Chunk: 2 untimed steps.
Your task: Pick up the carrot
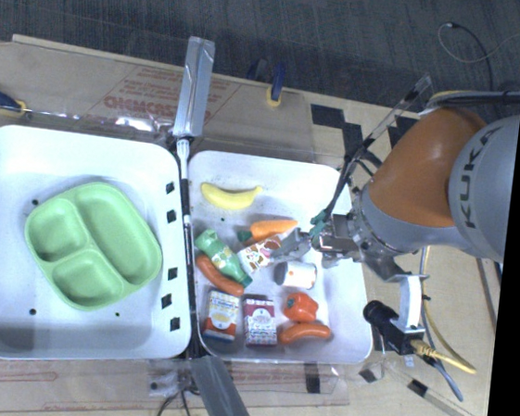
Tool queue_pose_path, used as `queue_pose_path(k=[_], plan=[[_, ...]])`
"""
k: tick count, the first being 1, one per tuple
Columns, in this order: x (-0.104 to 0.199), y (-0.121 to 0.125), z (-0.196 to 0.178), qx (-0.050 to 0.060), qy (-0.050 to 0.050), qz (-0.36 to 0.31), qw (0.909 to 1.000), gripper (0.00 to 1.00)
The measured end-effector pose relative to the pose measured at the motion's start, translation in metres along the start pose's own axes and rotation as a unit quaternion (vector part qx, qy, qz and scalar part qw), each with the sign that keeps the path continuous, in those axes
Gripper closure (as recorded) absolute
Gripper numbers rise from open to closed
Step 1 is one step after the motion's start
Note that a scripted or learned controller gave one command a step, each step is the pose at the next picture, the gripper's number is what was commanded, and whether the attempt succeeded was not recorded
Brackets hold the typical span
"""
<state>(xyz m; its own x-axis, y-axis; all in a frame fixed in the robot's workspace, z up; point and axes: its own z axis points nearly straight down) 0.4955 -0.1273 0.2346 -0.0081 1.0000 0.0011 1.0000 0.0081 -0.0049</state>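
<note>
Arm [450, 177] overhangs right rim; claw [299, 244] seemingly touching carrot [272, 227].

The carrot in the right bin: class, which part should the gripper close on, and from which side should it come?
Probably the middle of the carrot, from straight above. It lies flat, pointing left-right with its thicker end toward the gripper, so fingers should straddle its narrow width. The banana leaves room on the far side; the small bottle crowds the near side.

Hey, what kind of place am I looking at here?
Probably a robotics lab's picking bench: a grey and orange KUKA arm reaches over a shallow white bin of toy food, including an orange plastic carrot.
</note>
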Motion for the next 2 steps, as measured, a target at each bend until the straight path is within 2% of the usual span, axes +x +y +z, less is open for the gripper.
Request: queue_pose_path(k=[1, 2], plan=[[0.0, 0.0, 0.0, 0.0, 0.0, 0.0, 1.0, 0.0], [-0.031, 0.071, -0.029, -0.002, -0.001, -0.007, 1.0, 0.0]])
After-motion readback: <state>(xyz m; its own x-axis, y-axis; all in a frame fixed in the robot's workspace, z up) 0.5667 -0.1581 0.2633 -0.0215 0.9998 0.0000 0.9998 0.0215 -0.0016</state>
